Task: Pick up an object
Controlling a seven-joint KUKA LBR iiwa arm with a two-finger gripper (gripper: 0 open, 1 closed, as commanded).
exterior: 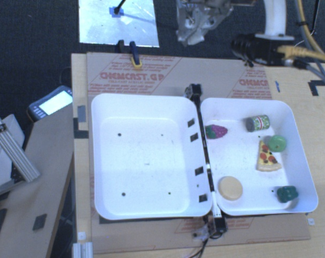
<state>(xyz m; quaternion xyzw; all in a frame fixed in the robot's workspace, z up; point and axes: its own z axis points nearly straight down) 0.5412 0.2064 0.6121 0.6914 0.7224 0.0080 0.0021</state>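
Note:
The right bin point(299, 144) holds several small items. A purple bunch of grapes point(216, 131) lies at its left wall, and a small can point(258, 123) lies on its side near the back. A green round piece point(276, 143) touches the top of a pizza slice point(268, 158). A tan disc point(230, 187) sits at the front left and a dark green piece point(287, 193) at the front right. My gripper point(193, 30) hangs high beyond the back edge of the bench, well away from both bins, with nothing visibly in it.
The left bin point(100, 144) adjoins the right bin along black clips point(197, 138). A shiny metal plate point(118, 15) lies on the floor behind. A yellow clamp point(134, 58) grips the board's back edge. A small screen device point(52, 104) and an aluminium rail point(12, 149) stand at left.

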